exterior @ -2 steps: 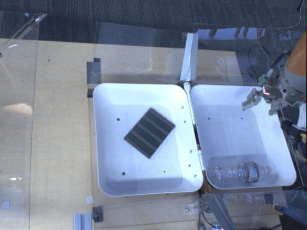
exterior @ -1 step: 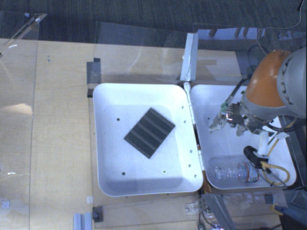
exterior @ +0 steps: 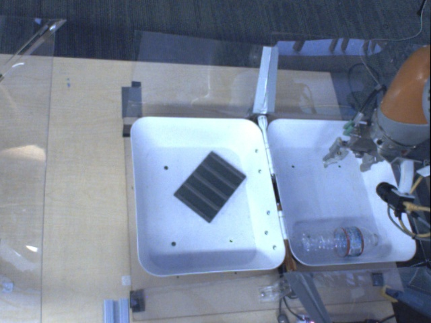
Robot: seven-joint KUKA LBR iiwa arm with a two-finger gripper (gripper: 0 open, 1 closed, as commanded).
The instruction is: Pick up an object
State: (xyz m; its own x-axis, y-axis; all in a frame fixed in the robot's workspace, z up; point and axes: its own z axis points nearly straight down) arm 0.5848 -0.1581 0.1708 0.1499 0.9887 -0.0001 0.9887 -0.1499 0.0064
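From where I stand I look down on a wooden bench (exterior: pixel 74 180) with two white bins on it, side by side.

The left bin (exterior: pixel 155 247) has a flat dark thing in it. It is a ribbed black pad (exterior: pixel 210 186), turned like a diamond, lying near the middle of the bin floor. Nothing touches it.

The right bin (exterior: pixel 303 180) has a clear plastic bottle (exterior: pixel 333 241) in it. The bottle lies on its side, close to the near wall of the bin. It has a band of red and blue around it, and it looks see-through, so it is a bit hard to spot against the white.

The arm (exterior: pixel 407 99) comes in from the right. It is grey with a big orange part on top. Its gripper (exterior: pixel 350 155) hangs over the far right part of the right bin, well apart from the bottle. The two fingers (exterior: pixel 333 155) point down and stand spread apart, with nothing between them. Black cables (exterior: pixel 397 204) hang near the arm at the right side of the bin.

A metal bar (exterior: pixel 265 79) sticks up at the far end, where the two bins meet.
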